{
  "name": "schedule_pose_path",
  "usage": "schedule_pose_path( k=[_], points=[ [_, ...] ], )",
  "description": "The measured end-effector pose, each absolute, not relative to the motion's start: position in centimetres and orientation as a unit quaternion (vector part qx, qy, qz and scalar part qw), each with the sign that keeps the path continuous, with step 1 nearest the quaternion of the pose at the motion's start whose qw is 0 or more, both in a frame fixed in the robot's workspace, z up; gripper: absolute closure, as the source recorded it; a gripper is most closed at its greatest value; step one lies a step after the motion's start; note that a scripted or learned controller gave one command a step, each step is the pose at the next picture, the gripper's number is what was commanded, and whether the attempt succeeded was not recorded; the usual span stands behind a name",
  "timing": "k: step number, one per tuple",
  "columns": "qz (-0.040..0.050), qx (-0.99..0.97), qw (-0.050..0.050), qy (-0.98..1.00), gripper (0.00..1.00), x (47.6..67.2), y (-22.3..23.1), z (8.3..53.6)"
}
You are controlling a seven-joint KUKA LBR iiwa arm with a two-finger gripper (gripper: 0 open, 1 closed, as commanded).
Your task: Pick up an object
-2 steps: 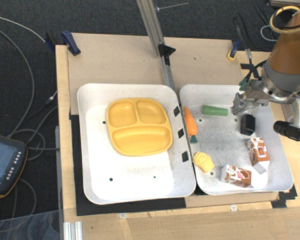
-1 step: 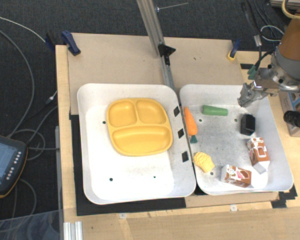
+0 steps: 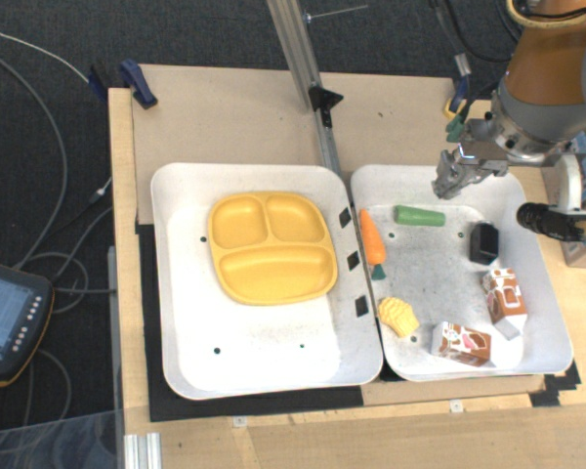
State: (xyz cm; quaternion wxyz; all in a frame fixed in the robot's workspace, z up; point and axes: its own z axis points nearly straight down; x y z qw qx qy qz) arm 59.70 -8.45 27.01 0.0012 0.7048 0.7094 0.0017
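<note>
Two shallow white bins sit side by side on a pale wood bench (image 3: 127,262), both with rounded corners and a matte plastic look. Left bin (image 3: 176,350) holds one thing, a yellow tray (image 3: 272,246): smooth plastic, rounded rectangle, split into two small compartments up top and one long one below. A slanted metal rail (image 3: 298,42) runs down from the top and ends right where the bins meet.

Right bin (image 3: 542,345) is the busy one, floor looks a bit scuffed and speckled. Going across: an orange carrot (image 3: 372,239), tapered and smooth, lying along the left wall. Below it a yellow corn (image 3: 398,317) piece, bumpy and stubby, near the bottom left. A green stick (image 3: 419,217), flat and rounded at the ends, lies sideways near the top. A brown and white carton (image 3: 464,344) lies tipped over near the front edge. A small black block (image 3: 483,243), glossy and boxy, sits toward the right. Under that, a second carton (image 3: 505,297) in the same brown and white print, well apart from the block.

Arm comes in from the upper right, fat grey body with the orange band up top, wrist angled down and left. The gripper (image 3: 453,180) hangs over the top of the right bin, just right of the green stick, nothing between its fingers. Whether they're spread or pinched, can't tell from this angle, it's just a grey metal clump.
</note>
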Motion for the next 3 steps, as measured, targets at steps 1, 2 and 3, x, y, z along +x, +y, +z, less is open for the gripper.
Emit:
schedule_pose_path(
  k=[1, 2, 3],
  points=[
    [0.0, 0.705, -0.001, 0.709, 1.0, 60.4, -4.0, 26.1],
    [0.0005, 0.705, 0.0, 0.709, 1.0, 62.1, 0.4, 24.4],
    [0.001, 0.705, 0.0, 0.709, 1.0, 62.6, 5.7, 23.6]
  ],
)
